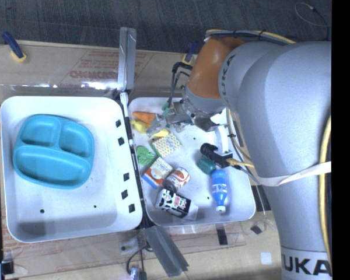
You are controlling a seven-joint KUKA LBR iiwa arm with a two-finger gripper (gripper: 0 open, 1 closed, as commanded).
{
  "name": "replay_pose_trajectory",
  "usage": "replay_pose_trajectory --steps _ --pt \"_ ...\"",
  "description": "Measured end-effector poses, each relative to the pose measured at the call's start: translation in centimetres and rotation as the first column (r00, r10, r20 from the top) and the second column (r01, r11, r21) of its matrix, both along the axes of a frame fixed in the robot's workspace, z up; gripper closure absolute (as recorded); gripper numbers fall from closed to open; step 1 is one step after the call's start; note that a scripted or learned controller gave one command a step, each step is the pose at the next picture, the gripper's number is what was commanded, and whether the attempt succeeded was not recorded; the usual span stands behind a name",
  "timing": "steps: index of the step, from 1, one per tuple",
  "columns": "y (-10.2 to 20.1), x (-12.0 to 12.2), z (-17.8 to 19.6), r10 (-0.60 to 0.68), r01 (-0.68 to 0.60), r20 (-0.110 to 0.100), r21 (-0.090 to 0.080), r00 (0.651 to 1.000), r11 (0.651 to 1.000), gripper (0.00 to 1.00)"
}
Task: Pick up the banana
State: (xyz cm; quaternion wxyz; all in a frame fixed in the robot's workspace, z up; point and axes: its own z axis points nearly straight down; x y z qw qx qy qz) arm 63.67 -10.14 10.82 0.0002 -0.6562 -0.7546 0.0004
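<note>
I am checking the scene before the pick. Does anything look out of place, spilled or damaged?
Nothing looks spilled or damaged. The right bin is crowded: a blue bottle lies on its side, and a can and a black-and-white carton lie tipped. The blue divided plate lies alone in the left bin.

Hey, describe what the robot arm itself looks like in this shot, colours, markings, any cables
The arm is bulky and rounded, with smooth light grey casing and an orange band above the wrist. White KUKA lettering marks its base at lower right. Thin yellowish and dark cables run along its edges. The gripper is a small dark metallic assembly.
</note>
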Motion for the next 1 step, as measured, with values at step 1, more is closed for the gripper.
replay_pose_trajectory --steps 1 --pt "0.08 0.03 1.02 0.005 -0.005 -0.001 0.000 1.000 1.000 1.00"
